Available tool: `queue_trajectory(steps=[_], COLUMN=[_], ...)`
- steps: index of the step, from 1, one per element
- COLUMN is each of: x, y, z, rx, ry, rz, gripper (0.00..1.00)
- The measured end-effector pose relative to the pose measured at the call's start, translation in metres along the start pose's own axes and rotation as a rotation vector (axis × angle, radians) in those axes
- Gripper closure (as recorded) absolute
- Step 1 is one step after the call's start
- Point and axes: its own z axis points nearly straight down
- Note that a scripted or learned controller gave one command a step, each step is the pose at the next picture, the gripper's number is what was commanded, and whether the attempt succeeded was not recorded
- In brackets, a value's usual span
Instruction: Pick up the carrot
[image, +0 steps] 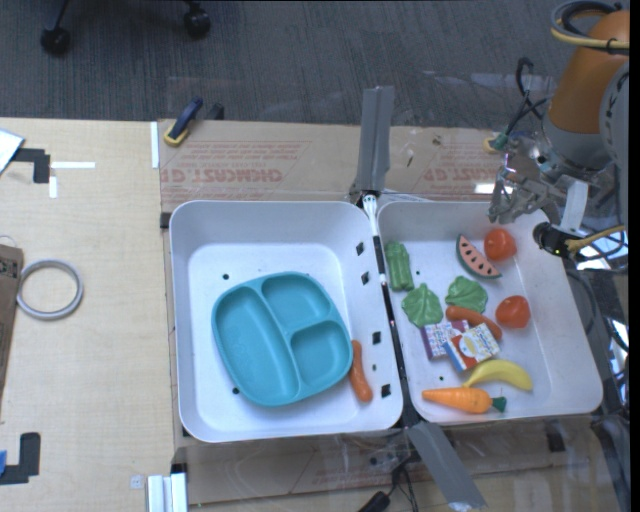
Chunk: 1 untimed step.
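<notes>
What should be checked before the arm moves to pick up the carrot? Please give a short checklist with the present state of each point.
1. Carrot in view, lying in the right bin near its front edge: ok.
2. Carrot top free, nothing lying on it: ok.
3. Space around it: not ok, the banana lies very close behind.
4. Gripper above the carrot: not ok, it is at the far edge of the bin, near the tomato.
5. Jaws open: cannot tell.

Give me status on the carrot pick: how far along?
Nothing looks done yet. The orange toy carrot with a green tip lies at the near edge of the right white bin, untouched. The two-finger gripper hovers over that bin's far corner, well away from it. Approach, grasp and lift all remain.
</notes>
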Motion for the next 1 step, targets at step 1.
queue_trajectory(steps=[1], x=[-0.0381], y=[0.009], z=[-0.1087], rx=[0.001], ry=[0.0], rz=[0.071], gripper=[1.0])
